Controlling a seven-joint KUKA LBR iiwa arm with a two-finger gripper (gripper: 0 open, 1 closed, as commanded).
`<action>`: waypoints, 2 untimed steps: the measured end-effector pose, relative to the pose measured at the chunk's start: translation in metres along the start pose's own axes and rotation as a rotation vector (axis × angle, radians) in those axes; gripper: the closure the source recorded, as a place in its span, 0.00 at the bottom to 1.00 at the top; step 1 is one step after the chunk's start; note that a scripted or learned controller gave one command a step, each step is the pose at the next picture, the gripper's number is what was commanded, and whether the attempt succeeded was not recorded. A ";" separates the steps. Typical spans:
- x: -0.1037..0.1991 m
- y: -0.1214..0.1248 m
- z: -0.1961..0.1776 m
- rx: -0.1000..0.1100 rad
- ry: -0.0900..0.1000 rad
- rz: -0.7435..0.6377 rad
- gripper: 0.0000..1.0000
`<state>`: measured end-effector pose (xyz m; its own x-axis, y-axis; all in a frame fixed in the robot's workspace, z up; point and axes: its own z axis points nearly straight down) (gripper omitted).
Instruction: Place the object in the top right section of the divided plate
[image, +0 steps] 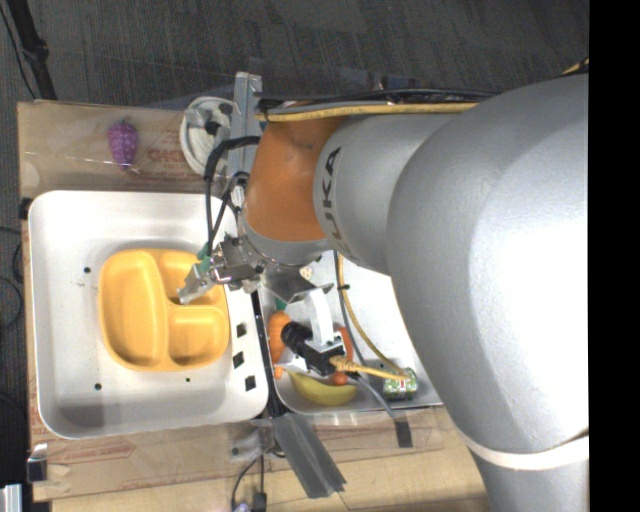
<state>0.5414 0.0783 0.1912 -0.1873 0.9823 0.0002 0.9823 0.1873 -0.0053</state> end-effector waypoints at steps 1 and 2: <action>0.025 0.046 -0.107 -0.003 -0.001 -0.058 0.00; 0.116 0.039 -0.045 0.002 -0.001 -0.069 0.00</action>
<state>0.5582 0.1996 0.2362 -0.2543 0.9671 -0.0008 0.9671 0.2543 -0.0069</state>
